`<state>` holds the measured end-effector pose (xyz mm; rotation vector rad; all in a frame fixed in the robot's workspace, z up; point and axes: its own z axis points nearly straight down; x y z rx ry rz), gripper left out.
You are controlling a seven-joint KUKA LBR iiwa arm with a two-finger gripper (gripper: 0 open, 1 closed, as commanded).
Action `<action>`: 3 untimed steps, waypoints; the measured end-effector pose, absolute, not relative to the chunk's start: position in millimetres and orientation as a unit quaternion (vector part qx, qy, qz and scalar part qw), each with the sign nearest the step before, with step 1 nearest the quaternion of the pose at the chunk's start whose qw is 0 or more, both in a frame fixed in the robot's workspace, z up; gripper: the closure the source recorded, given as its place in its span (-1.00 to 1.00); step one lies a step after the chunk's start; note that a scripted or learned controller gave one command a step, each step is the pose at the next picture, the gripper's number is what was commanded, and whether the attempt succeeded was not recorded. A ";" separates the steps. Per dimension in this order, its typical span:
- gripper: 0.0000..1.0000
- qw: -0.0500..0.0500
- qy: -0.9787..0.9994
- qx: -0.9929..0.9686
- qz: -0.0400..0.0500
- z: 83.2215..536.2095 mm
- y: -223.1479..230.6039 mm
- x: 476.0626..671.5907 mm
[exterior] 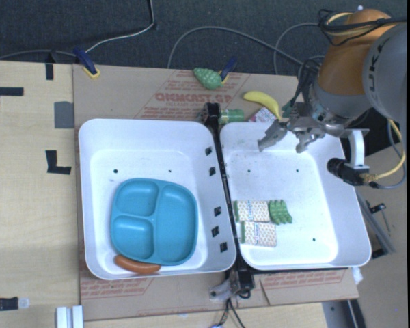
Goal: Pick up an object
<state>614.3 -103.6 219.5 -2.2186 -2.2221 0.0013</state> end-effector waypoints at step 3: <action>1.00 -0.007 -0.707 -0.707 -0.004 101.8 -129.3 529.4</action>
